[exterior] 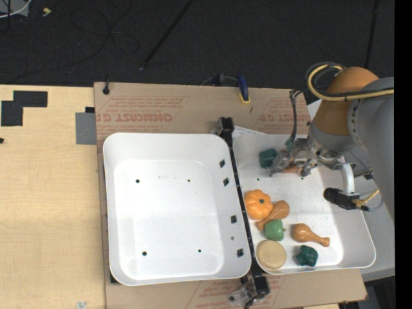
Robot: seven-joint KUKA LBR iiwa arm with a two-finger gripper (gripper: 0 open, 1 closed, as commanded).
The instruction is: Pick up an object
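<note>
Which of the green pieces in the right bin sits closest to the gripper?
The dark green piece at the bin's far end, just left of the gripper. The light green one and the other dark green one lie near the bin's front edge.

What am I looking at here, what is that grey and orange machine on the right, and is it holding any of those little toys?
You are looking down at a slant from one camera fixed above a workbench. The grey machine with the orange band is a robot arm reaching in from the right. At its tip sits a gripper, a two-finger claw for picking things up. Two shallow white bins stand side by side. The gripper hangs over the back of the right bin, next to a green block. Nearer the front lie an orange pumpkin, a tan pear-shaped toy, a green piece, a drumstick, a cream disc and a dark green lump. Whether the gripper holds anything is too small to tell.
</note>
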